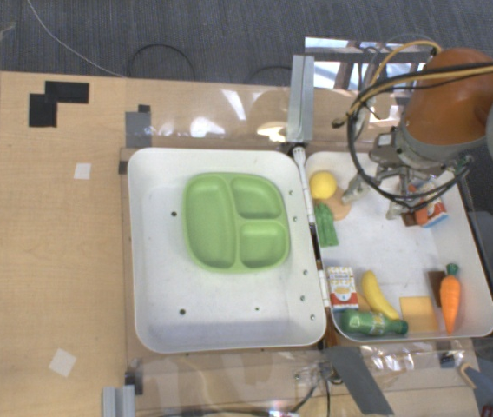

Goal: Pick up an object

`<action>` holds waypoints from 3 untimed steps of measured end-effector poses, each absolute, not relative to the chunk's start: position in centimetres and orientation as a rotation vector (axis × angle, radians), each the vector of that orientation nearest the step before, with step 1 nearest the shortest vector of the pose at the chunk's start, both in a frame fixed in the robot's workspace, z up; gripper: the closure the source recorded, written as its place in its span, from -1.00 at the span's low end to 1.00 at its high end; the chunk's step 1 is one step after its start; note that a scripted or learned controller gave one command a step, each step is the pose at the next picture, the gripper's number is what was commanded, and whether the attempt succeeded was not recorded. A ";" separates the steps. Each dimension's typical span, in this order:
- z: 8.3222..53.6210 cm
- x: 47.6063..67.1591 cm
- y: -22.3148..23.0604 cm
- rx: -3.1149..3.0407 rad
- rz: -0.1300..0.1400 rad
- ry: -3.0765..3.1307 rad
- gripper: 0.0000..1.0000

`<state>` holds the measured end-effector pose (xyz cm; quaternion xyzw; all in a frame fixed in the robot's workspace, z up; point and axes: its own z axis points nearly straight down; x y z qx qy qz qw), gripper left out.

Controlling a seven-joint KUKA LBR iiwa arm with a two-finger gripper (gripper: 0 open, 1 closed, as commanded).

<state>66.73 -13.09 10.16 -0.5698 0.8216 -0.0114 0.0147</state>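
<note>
My gripper (414, 200) hangs under the orange wrist band over the back of the right bin (394, 246). Cables and the wrist hide most of it. A small red, white and blue carton (431, 215) lies just beneath and to its right; whether they touch cannot be told. Other things in this bin: a yellow lemon (322, 185), a tan piece (338, 208), a green pod (325, 225) along the left wall, a small red and white box (342, 287), a banana (377, 294), a green bottle (373, 323), a yellow cheese block (417, 313) and a carrot (450, 296).
The left bin (164, 311) holds a green divided plate (235, 221). A metal post (299, 98) stands behind the wall between the bins. Bare white floor shows in the middle of the right bin.
</note>
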 end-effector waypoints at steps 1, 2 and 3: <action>12.9 63.7 -16.1 -2.096 -0.010 2.328 -1.00; 9.0 62.5 -9.3 -2.152 -0.003 2.276 -1.00; 9.1 56.9 -10.5 -2.351 -0.019 2.065 -1.00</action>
